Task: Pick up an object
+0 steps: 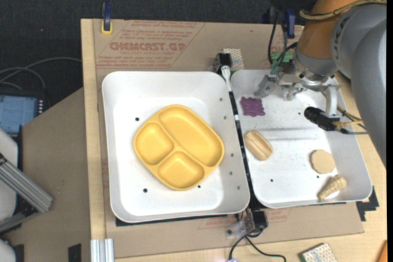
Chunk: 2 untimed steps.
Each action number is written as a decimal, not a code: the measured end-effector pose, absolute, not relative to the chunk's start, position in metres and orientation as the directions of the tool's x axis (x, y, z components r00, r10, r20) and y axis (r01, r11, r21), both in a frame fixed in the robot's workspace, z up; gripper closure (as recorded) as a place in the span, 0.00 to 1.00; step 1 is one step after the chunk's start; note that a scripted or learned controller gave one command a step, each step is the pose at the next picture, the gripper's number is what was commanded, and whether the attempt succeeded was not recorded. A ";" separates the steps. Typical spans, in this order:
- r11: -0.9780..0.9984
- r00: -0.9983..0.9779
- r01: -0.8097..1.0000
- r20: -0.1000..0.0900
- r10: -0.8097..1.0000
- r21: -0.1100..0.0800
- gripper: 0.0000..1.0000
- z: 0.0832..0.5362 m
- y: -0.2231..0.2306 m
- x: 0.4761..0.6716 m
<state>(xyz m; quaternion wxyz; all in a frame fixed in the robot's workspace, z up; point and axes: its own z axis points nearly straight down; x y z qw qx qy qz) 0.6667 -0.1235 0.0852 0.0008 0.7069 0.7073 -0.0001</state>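
Hand (281,89) hangs over the far end of the right bin (288,178); I cannot tell whether it is apart or together.
Nearest me in that bin lie a ridged tan cone (331,186) and, just beyond it, a round tan disc (322,161). A tan roll (258,145) sits by the left wall, and a purple piece (252,106) lies farther on, just left of the hand. The left bin (116,132) on the worktop (92,132) carries a yellow divided plate (178,146), well apart from the hand.
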 end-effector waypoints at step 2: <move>0.000 0.000 1.000 -0.001 1.000 0.000 0.00 0.085 -0.120 0.667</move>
